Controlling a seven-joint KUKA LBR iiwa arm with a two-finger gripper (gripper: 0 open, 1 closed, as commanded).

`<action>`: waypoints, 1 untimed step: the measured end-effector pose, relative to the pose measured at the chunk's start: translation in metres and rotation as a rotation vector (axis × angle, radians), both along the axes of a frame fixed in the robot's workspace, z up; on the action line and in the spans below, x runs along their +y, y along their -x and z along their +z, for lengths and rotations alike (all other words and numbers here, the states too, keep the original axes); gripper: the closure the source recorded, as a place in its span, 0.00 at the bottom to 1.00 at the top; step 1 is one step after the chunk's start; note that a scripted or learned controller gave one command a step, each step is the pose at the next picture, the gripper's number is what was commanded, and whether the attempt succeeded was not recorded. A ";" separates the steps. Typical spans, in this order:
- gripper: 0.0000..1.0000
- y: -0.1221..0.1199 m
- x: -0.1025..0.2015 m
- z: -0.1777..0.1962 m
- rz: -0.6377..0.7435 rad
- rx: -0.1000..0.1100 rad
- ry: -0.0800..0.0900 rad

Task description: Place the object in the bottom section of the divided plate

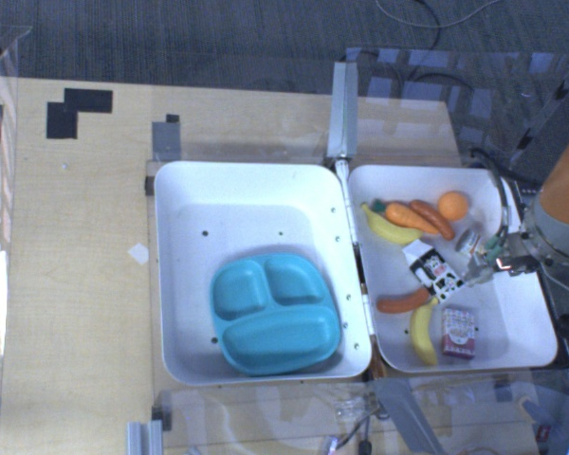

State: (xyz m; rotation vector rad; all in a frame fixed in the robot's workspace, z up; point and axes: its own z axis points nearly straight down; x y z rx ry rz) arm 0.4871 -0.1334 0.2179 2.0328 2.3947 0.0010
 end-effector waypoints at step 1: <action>1.00 -0.049 -0.033 -0.049 -0.055 0.001 0.000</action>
